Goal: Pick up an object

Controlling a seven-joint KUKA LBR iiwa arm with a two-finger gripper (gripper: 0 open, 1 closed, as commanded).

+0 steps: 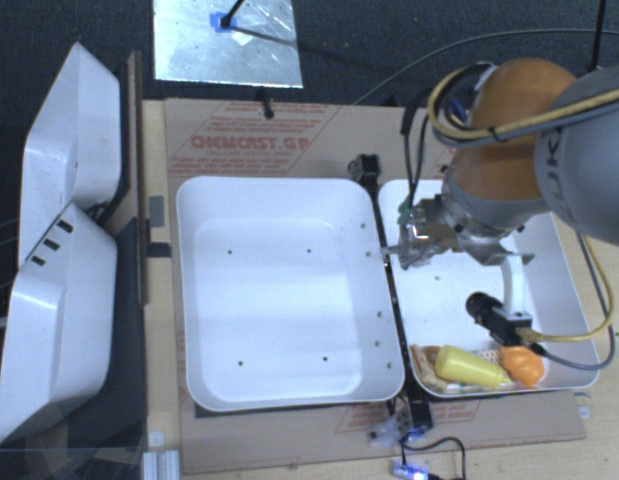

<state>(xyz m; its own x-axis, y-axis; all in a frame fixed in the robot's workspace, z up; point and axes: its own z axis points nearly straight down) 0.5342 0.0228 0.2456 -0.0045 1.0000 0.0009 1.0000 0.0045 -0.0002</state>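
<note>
I've got the tool [417, 245] low over the right bin [559, 268] near its left wall — can't tell its state — w/ yellow object [469, 366] and orange object [524, 366] piled at the near rim.

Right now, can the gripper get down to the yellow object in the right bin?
Probably yes: the yellow object lies uncovered at the bin's near edge, beside an orange object. The gripper is above that same bin.

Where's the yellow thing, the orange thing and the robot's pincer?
yellow object [470, 365], camera view, middle of its body.
orange object [524, 366], camera view, its rounded top.
pincer [417, 247], camera view, its metal tip area.
</note>
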